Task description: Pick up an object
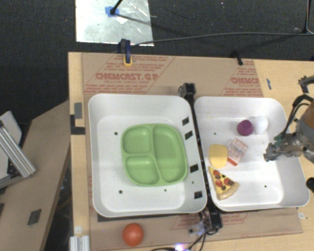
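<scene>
White bins sit side by side on the tabletop [146, 69]. Left bin [102, 192] has a green divided plate [154, 155] w/ nothing on it. Right bin [290, 190] has the candidates: purple ball [245, 127] touching a white ball [260, 123] near the far wall, a small red-and-white packet [237, 150] just beside a yellow round piece [218, 155], and a toy pizza slice [223, 183] nearer the front. An orange ball [132, 234] lies outside the bins, on the tabletop at the front.

Gripper [275, 151] is over the right side of the right bin, arm coming in from the right edge; can't tell if it's parted or closed, too dark and small. Nothing visibly held.

Step, as I read it: approach phase, no grasp made yet. Nearest item looks like the packet, w/ clear floor between it and the gripper. Next move prob needs a shift left over one item, then a descent centred on it. Risk: packet is flat and touching-close to the yellow piece, so could slip or nudge the neighbour.
</scene>
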`<state>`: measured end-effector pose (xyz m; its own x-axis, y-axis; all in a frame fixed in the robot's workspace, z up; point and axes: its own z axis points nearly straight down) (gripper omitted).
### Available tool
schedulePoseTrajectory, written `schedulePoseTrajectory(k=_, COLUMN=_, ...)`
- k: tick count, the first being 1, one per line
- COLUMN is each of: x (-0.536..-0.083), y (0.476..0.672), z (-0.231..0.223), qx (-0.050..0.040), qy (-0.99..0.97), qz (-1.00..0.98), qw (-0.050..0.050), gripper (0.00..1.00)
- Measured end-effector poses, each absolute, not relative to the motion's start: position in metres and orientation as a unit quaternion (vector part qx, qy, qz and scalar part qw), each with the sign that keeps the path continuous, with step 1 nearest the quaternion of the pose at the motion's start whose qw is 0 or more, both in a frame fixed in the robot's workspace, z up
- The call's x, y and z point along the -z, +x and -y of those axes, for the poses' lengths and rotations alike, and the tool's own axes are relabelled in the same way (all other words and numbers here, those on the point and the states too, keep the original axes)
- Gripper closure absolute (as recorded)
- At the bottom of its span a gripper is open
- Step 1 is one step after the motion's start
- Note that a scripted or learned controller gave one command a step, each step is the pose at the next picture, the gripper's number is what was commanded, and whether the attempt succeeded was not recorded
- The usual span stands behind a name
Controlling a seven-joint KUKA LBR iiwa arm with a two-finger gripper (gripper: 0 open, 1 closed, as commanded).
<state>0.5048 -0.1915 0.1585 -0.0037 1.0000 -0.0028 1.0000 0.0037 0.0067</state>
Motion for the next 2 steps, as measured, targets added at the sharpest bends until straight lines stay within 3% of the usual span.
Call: schedulePoseTrajectory(k=2, x=-0.259, y=0.494, z=0.204, qx=-0.0015, qy=0.706, qz=-0.708, qw=0.004, gripper=1.00)
